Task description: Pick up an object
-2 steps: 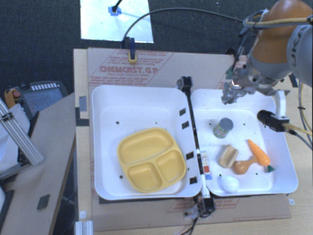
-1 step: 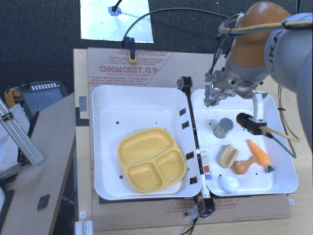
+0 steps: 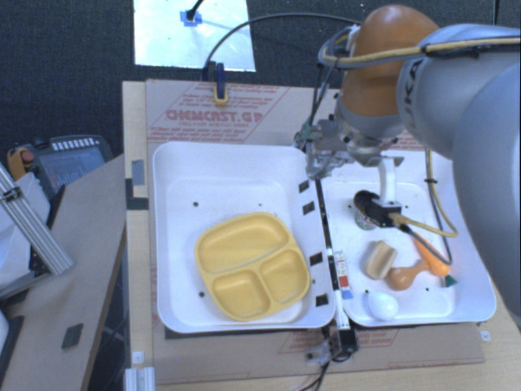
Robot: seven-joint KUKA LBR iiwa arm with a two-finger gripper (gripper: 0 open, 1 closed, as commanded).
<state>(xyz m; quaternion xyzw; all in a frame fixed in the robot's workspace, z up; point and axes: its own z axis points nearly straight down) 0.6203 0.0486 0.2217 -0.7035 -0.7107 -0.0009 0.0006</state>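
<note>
— Where do you stand in the job?

— At the approach, as I judge it; nothing is picked yet. My gripper (image 3: 319, 166) hangs over the far end of the seam (image 3: 323, 222) where the two bins meet, above the inner rim of the right bin (image 3: 474, 301); nothing shows in it, and from this slant I cannot tell whether it is open or closed.

— And what is there to take?

— In the left bin (image 3: 175, 218), one yellow tray (image 3: 252, 263) with three compartments, lying flat near the front; in the right bin, a tan block (image 3: 378, 259), a brown pear-shaped piece (image 3: 401, 278) just beside it, a carrot (image 3: 431, 257) lying aslant and touching or nearly touching that piece, and a white egg (image 3: 381, 305) at the front, a little apart from the rest.

— Which would you go for?

— The tan block, I think; it is nearest my side of the seam and has flat sides to close on; the tray looks too broad and shallow unless I catch its rim; the egg is round and may roll away.

— So what does the next move call for?

— Travel toward the front of the right bin until I am centred over the block; make sure the hand is open; then descend straight, keeping off the pear-shaped piece; close; lift. The risk is closing on air or nudging the neighbours.
</note>
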